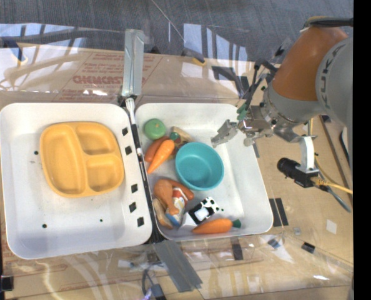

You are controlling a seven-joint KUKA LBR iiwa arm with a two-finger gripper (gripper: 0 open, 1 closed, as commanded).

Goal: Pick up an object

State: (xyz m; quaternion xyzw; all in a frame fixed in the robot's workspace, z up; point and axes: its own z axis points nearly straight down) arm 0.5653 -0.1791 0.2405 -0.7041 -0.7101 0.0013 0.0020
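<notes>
The end effector hangs above the right bin's far right part, grasping nothing; whether released or clenched I cannot tell. This looks like the approach step: next, descend onto the teal bowl near the bin's middle.

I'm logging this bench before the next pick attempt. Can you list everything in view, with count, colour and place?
bins: 2, white, side by side on the bench
divided plate: 1, yellow, left bin
bowl: 1, teal, middle of right bin
carrots: 2, orange, one left of the bowl, one at the right bin's near edge
round green toy: 1, green, right bin's far left corner
black-and-white toy: 1, below the bowl
other small toys: count unclear, orange and brown, right bin's near left
arm: 1, grey with orange band, right side
gripper: 1, grey, over the right bin's far right part
</notes>
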